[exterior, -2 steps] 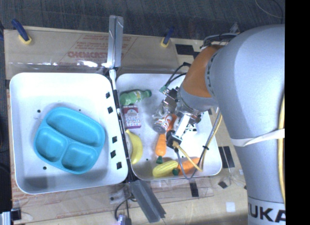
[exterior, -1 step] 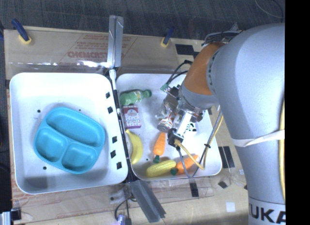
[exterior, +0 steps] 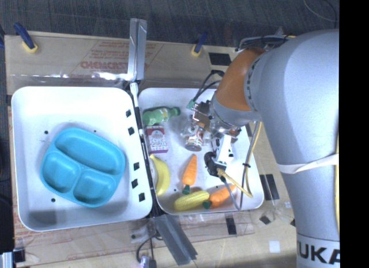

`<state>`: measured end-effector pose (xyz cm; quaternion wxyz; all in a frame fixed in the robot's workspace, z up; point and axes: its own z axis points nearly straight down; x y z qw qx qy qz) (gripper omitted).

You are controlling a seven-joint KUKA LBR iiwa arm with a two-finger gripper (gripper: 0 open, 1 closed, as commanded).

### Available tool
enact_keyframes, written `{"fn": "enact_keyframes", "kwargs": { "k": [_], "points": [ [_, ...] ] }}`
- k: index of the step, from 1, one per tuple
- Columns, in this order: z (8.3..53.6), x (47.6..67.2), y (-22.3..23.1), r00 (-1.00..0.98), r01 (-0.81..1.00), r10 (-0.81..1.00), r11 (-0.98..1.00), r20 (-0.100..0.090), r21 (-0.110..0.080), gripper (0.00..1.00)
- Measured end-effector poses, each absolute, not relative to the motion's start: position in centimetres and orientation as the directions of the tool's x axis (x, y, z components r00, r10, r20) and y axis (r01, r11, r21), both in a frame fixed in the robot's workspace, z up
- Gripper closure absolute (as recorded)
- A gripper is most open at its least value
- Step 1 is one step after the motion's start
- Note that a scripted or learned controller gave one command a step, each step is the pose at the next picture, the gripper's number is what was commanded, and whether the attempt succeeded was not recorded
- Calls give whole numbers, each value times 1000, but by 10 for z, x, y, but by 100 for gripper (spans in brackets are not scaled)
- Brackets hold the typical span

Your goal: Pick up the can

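Lying in the right bin (exterior: 253, 200), the can (exterior: 194, 140) is a small silvery cylinder with a reddish label, tilted on its side just left of the gripper (exterior: 212, 137) and apparently touching it; whether it sits between the fingers cannot be told, since the wrist hides them, and so whether they are spread or pressed together cannot be told either; further left of the gripper, beyond the can, a small red-and-white carton (exterior: 156, 139) lies flat near the bin's left wall; above that carton, up and left of the gripper, a green bottle (exterior: 159, 114) lies on its side; below the gripper a carrot (exterior: 189, 170) points upward, with a banana (exterior: 161, 173) to its left along the wall; lower still, a yellow corn cob (exterior: 191, 200) and a second orange carrot (exterior: 221, 195) rest by the bin's near edge; the grey arm (exterior: 294, 117) with its orange band (exterior: 236, 85) comes in from the gripper's right and covers that side of the bin; far left of the gripper, the left bin (exterior: 29, 146) holds a blue divided plate (exterior: 83, 165).
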<state>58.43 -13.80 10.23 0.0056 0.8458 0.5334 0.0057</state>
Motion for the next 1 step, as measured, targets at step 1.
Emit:
{"fn": "enact_keyframes", "kwargs": {
  "k": [1],
  "points": [
    [195, 632, -67, 448, 894, 894, -448, -3, -8, 100]
  ]
}}
